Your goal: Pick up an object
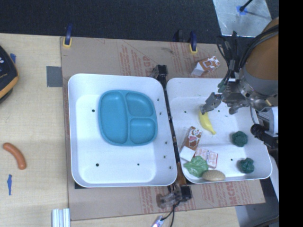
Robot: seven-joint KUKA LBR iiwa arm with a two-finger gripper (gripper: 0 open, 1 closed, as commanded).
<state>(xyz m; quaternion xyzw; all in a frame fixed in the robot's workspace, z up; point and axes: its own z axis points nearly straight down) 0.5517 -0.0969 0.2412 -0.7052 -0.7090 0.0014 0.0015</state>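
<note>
Camera view: cardboard-covered wooden bench [33, 103], dark carpet [118, 6] behind.

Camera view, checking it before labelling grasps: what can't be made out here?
- Grey two-finger pincer above the yellow plastic banana: its fingertip gap is too small to judge.
- Red-and-white carton: print too small to read.
- Beige oval potato: partly overlapped by the green leafy toy.

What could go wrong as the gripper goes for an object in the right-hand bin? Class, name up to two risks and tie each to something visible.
1. The gripper hovers beside the yellow banana, which lies flat and narrow; fingers might slide off it.
2. The green leafy toy, potato and small carton crowd together by the right bin's front wall, so a grasp there could snag or push neighbours.
</note>
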